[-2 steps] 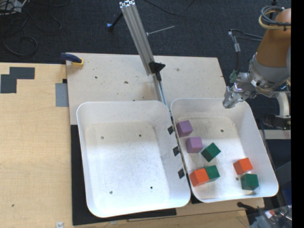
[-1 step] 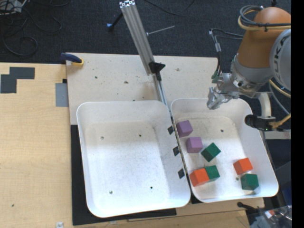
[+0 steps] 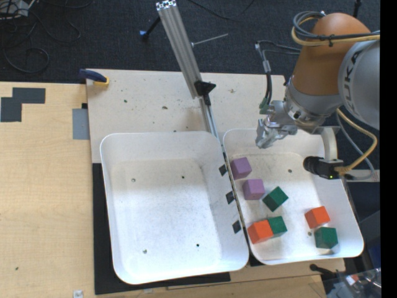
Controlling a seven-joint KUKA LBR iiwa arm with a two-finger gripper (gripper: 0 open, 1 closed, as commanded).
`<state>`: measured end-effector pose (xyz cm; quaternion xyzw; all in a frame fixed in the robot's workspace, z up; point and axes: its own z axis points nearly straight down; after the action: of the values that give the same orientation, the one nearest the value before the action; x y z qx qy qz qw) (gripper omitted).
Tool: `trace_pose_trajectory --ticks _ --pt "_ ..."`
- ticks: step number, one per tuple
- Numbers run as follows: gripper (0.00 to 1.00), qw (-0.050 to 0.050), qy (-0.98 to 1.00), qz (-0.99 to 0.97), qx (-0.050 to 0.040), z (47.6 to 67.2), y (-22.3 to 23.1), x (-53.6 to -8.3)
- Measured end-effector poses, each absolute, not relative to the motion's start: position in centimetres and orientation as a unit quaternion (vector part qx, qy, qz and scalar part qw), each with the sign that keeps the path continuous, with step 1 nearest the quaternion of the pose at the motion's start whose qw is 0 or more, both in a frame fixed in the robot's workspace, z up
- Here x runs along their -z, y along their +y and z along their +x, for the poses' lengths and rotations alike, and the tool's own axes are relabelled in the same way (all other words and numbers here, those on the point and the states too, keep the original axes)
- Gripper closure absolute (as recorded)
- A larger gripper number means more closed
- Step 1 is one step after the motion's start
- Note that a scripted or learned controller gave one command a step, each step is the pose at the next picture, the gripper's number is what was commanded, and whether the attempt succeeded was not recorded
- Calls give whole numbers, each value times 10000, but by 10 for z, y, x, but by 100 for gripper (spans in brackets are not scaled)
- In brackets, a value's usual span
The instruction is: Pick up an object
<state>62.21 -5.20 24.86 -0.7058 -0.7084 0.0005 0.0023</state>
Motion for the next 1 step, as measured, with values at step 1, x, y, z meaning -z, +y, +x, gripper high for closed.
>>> trace_pose_trajectory --ticks 1 --pt "100 25 -7088 -7054 -7 614 -1 -253"
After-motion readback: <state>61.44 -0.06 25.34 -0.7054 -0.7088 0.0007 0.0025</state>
